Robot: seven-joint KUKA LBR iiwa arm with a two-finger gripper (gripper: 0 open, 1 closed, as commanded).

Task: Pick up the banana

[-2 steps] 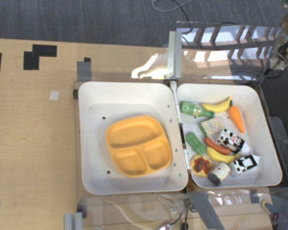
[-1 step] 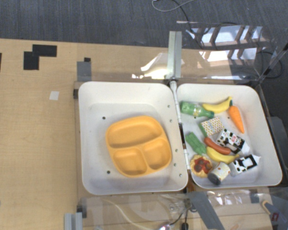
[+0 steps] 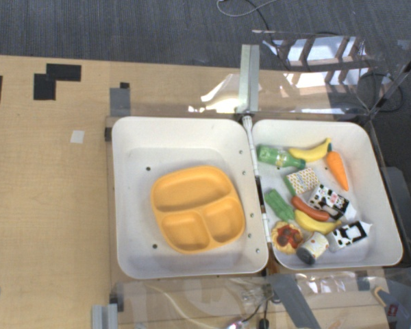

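- Left bin [image 3: 123, 204]: just a yellow divided plate [image 3: 197, 209] sitting a bit low of center, lots of bare white floor around it.
- Right bin [image 3: 380, 184]: packed. Green bottle [image 3: 279, 157] up top by the divider, a banana [image 3: 309, 152] touching it near the far wall, carrot [image 3: 338, 170] just right of that.
- A second banana [image 3: 314, 221] lies lower down under a red sausage [image 3: 311, 208], wedged among small toys.
- Far right corner has open floor.
- Can't tell the gripper state at all.

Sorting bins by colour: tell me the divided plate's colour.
Plain orange-yellow plate, in the left bin; camera view.
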